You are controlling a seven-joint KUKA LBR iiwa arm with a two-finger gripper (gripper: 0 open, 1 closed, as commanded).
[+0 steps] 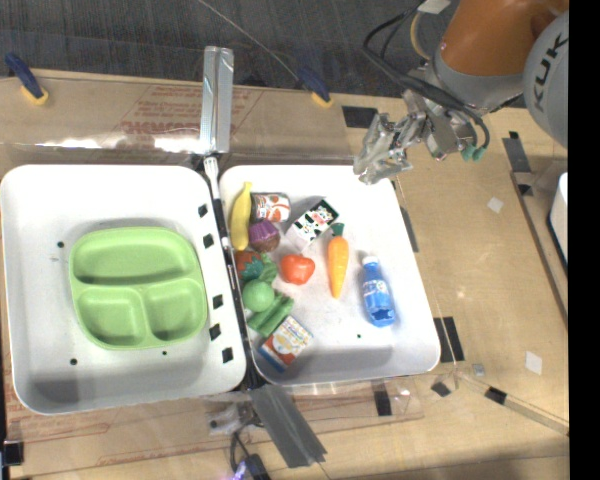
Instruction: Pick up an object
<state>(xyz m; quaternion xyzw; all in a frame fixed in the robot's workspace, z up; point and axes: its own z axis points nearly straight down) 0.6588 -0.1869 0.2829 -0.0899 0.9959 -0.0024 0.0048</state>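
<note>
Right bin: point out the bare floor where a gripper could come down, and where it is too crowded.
In the right bin, bare floor runs along the near edge, right of the small carton and below the blue bottle, and in the far right corner beyond the carrot. It is crowded along the left wall, from the banana down to the carton.

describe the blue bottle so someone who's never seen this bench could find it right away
Look in the right-hand white bin, along its right side. The blue bottle lies there just right of the orange carrot, the one blue thing among the toy food.
</note>
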